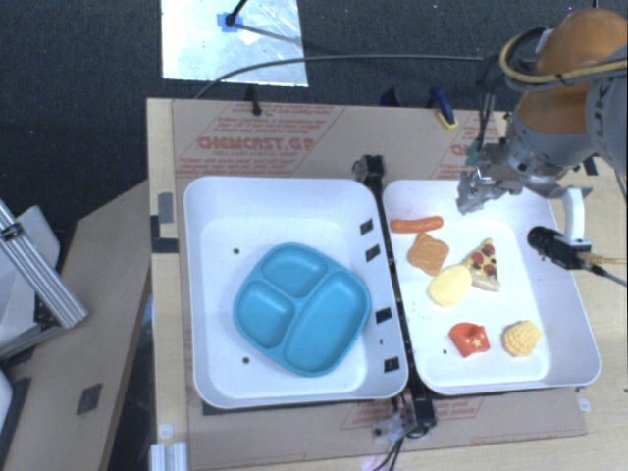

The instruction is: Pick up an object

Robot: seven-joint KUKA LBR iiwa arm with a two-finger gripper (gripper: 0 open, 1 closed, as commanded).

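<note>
Arm (564, 86) reaching from right, claw (475, 194) lowered

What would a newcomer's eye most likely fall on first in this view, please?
Probably the blue divided plate lying alone in the left bin. Next, the cluster of toy foods in the right bin, with the gripper hovering over that bin's far edge, just beyond the sausage.
</note>
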